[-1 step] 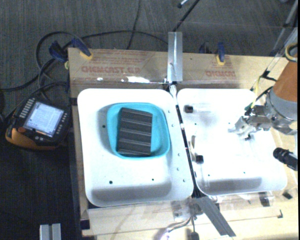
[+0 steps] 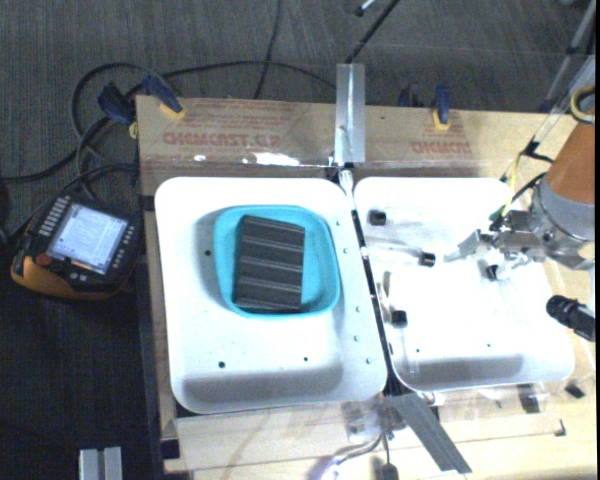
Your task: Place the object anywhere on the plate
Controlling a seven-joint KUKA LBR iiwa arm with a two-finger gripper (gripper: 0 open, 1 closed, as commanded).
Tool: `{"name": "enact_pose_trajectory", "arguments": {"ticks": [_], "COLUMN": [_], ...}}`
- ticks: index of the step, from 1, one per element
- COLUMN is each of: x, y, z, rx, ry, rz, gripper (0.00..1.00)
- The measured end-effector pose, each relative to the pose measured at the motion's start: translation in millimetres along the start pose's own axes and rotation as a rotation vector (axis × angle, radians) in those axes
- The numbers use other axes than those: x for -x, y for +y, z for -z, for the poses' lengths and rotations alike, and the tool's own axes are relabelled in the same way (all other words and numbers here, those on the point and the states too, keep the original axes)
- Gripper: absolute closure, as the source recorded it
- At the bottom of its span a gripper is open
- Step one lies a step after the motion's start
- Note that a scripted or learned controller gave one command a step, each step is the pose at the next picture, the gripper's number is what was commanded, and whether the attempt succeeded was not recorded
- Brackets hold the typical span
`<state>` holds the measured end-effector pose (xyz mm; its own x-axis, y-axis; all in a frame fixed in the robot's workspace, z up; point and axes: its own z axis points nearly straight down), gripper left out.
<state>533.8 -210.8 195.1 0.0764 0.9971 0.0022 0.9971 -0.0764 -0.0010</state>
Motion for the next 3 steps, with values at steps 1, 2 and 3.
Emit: {"name": "enact_pose_trajectory", "arguments": {"ticks": [1,2,3], "x": [-69.9,-28.3,-96.5], "y": [-36.8,-21.6,-53.7], "z": [-67.3,1.0,-69.1], "rx": [-0.004,-0.001,0.006], "ry": [-0.001,-0.005,-0.018], "rz": [-0.106,-0.100,-0.175], "gripper": [0.00,0.00,0.00]}}
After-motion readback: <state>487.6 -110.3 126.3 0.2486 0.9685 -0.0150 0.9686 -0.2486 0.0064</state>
